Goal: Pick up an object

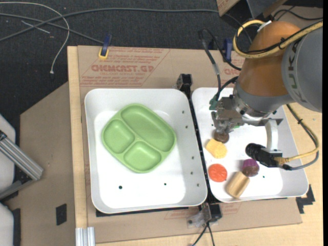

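Two white bins (97,137): one green tray (138,137), four small objects (216,148).

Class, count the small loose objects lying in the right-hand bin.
4: a yellow piece below the gripper, an orange disc, a purple ball, a tan cylinder. The arm may hide more.

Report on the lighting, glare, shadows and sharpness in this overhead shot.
Camera view: light is even and soft; the green divided plate shows a faint sheen, no hard glare. The right bin has dim shadows under the arm and beside the tan cylinder. The plate and yellow piece look crisp; the claw sits dark in the arm's shade, its detail hard to read.
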Motion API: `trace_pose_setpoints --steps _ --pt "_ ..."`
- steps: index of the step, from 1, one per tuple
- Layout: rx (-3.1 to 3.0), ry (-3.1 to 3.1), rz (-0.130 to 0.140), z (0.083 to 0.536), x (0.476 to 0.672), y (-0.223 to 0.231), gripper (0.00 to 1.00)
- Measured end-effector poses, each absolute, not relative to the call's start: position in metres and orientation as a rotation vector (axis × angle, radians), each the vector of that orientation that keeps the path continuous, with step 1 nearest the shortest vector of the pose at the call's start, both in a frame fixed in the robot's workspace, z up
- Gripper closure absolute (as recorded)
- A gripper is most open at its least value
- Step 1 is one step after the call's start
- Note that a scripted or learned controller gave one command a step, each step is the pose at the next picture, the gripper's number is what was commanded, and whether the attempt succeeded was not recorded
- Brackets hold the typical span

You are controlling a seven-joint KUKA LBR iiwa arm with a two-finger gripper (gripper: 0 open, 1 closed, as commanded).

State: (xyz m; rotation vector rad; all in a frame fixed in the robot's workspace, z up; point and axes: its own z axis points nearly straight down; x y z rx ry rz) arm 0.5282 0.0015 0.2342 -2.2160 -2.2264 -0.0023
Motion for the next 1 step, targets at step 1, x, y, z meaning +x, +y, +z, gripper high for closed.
trace_pose_setpoints --steps 1 --pt "-2.212 -2.228 -0.001 0.2270 0.5313 0.0646 1.00"
